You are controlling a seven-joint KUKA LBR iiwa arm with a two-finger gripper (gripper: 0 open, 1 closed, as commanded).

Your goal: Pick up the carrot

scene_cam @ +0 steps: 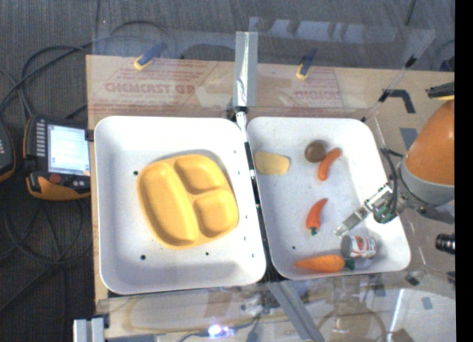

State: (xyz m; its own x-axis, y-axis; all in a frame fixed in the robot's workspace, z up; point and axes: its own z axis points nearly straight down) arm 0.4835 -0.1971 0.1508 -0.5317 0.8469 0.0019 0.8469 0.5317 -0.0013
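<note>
Down at the near edge of the right-hand shallow white plastic bin (369,137) sits our target, the long orange toy carrot with a green stub end (323,263), lying flat and roughly parallel to the bin's front wall. Its green tip is touching or nearly touching a small silver and red can lying on its side (359,245).

We reckon the carrot is light, rigid moulded plastic, smooth and a bit slippery, and tapered, so a grab near the thin tip would likely squirt it out. Taking it across the thick middle looks like the safest bet, with the front wall close by making things tight.

The arm's pincer (367,213) hangs over the right side of that bin, above the can and well short of the carrot. Honestly we can't tell whether it's released or clenched from this angle, and nothing is visibly between its tips.

Other stuff in the same bin: a small red chili pepper (316,215), a short orange sausage-shaped piece (328,163) beside a round brown ball (315,151), and a pale yellow flat wedge (272,163). The left bin (118,259) holds a glossy yellow three-compartment plate (189,199). Everything rests on the wooden bench (177,86).
</note>
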